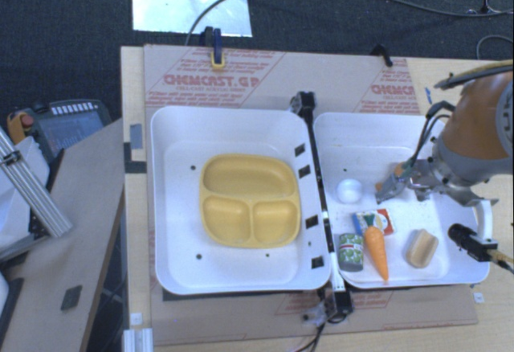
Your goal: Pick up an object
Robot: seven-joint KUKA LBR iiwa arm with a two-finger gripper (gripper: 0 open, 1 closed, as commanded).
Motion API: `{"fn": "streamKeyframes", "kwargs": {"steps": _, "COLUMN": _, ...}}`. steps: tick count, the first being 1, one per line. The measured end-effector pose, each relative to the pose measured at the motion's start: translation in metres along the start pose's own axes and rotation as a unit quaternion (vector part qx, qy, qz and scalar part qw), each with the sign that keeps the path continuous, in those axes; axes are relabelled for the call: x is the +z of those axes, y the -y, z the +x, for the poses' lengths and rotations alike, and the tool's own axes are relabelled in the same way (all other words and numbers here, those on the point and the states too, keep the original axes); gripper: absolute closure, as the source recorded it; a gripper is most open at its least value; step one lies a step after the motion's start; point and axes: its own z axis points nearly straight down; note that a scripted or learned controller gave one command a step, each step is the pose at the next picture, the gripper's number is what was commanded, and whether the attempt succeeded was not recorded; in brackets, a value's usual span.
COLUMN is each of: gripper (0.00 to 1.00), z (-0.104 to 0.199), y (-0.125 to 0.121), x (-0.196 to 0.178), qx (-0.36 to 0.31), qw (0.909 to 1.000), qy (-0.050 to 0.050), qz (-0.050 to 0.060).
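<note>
Currently the task stands unfinished: no object is seen between the fingers of the gripper (391, 191), and every item in the right bin (361, 133) rests on the bin floor. The gripper hangs low inside the right bin, near its centre, with the arm (478, 129) entering from 3 o'clock. Whether it is spread or closed cannot be told from this slanted view; the tips appear as a small grey cluster, and nothing can be made out in their grasp.

Candidate objects are noted as follows. A white ball (349, 190) lies just beside the gripper at its 9 o'clock, apart from it. A small red-and-white packet (379, 221) lies near the gripper at about 6 o'clock. An orange carrot (376, 252) lies further along at 6 o'clock, its green top touching or overlapping the packet. A small green-labelled can (350, 251) lies just beside the carrot, at the carrot's 9 o'clock. A tan bread-like piece (422, 247) lies at the gripper's 5 o'clock, well clear of the others.

The left bin (173, 182) holds a yellow divided tray (247, 199), well apart from the gripper.

In the inspector's judgement, the white ball and the packet are the nearest candidates. What remains is the closing on one object and the lift itself.
</note>
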Motion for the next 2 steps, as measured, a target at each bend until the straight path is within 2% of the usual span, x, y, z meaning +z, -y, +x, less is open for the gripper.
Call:
{"fn": "streamKeyframes", "kwargs": {"steps": 1, "gripper": 0.0, "z": 0.0, "y": 0.0, "x": 0.037, "qx": 0.0, "qw": 1.0, "qy": 0.0, "qz": 0.0}}
{"fn": "streamKeyframes", "kwargs": {"steps": 2, "gripper": 1.0, "z": 0.0, "y": -0.002, "x": 0.025, "qx": 0.0, "qw": 1.0, "qy": 0.001, "qz": -0.002}}
